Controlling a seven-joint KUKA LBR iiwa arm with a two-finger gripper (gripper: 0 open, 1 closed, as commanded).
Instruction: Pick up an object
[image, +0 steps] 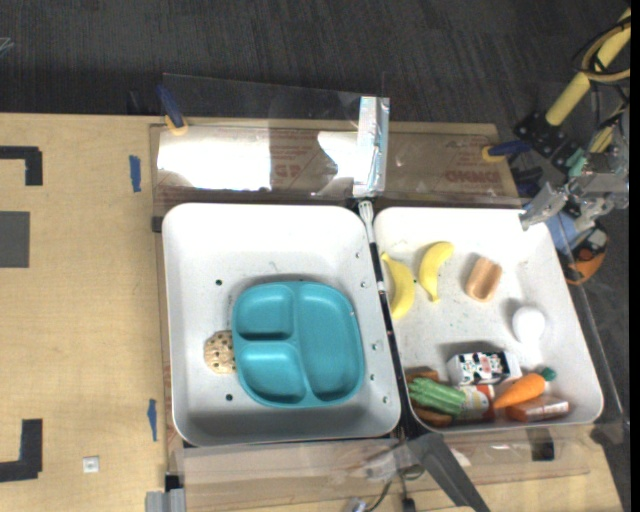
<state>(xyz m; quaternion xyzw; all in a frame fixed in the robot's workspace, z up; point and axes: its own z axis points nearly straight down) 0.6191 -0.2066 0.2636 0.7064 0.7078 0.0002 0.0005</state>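
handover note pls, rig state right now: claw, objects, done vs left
Claw: at the right bin's far right corner, above the rim; nothing seen held.
Right bin: two bananas, tan roll, white ball, black-and-white pack, carrot, green vegetable.
Left bin: teal divided plate, cookie touching its left edge.
Done: nothing picked yet.
Left: descend, grasp, lift one object.

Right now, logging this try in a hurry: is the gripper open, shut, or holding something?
Gripper: cannot be told; it sits at the far right corner of the right-hand shallow white bin, too small and cluttered to read.
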